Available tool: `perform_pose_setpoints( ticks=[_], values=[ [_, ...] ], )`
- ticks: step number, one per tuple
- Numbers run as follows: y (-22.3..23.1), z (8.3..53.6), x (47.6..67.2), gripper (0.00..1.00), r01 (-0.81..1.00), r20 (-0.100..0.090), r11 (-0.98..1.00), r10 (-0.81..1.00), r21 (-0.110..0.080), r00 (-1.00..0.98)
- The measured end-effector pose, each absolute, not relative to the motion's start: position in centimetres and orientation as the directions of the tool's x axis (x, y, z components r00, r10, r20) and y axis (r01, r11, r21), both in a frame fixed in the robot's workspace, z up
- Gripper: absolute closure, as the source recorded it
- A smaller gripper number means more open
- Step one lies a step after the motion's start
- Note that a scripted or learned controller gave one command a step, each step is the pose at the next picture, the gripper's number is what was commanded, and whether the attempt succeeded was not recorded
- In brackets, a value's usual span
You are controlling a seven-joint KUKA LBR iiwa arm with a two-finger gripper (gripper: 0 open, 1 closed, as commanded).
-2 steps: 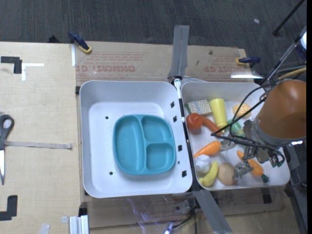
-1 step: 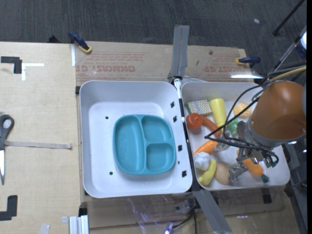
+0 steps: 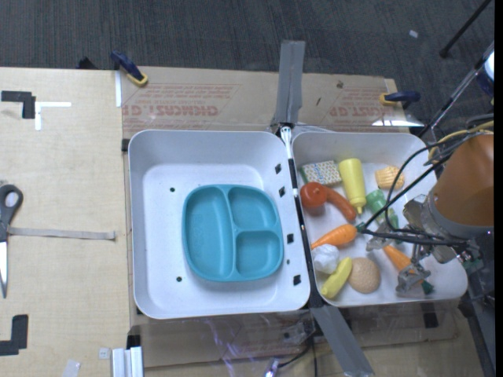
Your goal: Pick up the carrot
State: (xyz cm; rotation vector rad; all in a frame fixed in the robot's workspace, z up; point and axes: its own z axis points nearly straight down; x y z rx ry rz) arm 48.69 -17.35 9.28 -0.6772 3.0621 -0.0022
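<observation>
The carrot is orange with a green stub at its right end. It lies slanted in the left half of the right bin, just below a red pepper. The arm, with its orange band, reaches in over the bin's right side. My gripper hangs low near the bin's front right corner, well to the right of the carrot and apart from it. A small orange piece lies right beside the gripper.
Around the carrot lie a yellow bottle, a banana, a round bun, a white garlic, corn and a patterned block. The left bin holds a teal divided plate. Black cables cross the right bin.
</observation>
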Motion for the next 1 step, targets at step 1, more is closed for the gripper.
perform_pose_setpoints(
  ticks=[1],
  values=[
    [-17.30, 10.28, 48.94, 1.00, -0.419, -0.011, 0.908, -0.419, -0.005, -0.908]
  ],
)
